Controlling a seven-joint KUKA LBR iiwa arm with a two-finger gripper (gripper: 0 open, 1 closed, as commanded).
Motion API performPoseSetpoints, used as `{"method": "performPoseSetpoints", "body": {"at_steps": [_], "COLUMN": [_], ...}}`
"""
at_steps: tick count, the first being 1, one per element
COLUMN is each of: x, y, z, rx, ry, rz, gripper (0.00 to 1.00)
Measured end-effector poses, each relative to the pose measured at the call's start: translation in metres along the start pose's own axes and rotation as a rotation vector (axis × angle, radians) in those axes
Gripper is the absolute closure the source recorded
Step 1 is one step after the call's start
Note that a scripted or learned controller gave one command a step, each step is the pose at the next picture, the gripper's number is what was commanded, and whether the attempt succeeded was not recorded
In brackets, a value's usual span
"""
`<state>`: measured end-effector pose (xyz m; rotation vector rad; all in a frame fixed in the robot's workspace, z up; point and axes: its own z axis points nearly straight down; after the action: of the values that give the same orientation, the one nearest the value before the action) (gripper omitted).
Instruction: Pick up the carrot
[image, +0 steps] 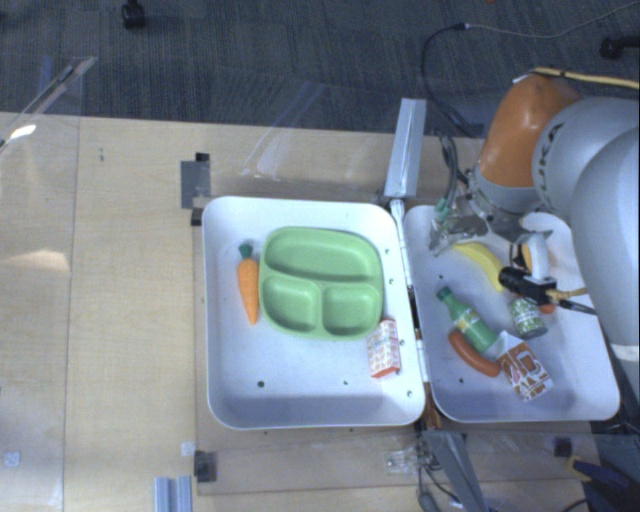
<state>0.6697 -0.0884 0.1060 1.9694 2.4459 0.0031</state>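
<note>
The carrot (247, 286), orange with a green top, lies lengthwise in the left bin (300, 400), close to its left wall and just left of a green divided plate (322, 281). My gripper (447, 229) hangs over the far left corner of the right bin (590, 400), next to a yellow banana (482, 263). It is well to the right of the carrot, with the plate and the bin walls between them. Nothing shows in its grasp.
A red and white carton (383, 352) stands in the left bin by its right wall. The right bin holds a green bottle (468, 321), a sausage (473, 356), a small can (527, 316) and a brown packet (527, 373). The arm covers that bin's far right.
</note>
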Motion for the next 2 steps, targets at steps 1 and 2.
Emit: {"method": "performPoseSetpoints", "body": {"at_steps": [1,2], "x": [-0.0036,0.0029], "y": [0.0017,0.0015], "z": [0.017,0.0166], "rx": [-0.007,-0.003], "ry": [-0.002,-0.001], "rz": [0.132,0.317], "gripper": [1.0,1.0]}}
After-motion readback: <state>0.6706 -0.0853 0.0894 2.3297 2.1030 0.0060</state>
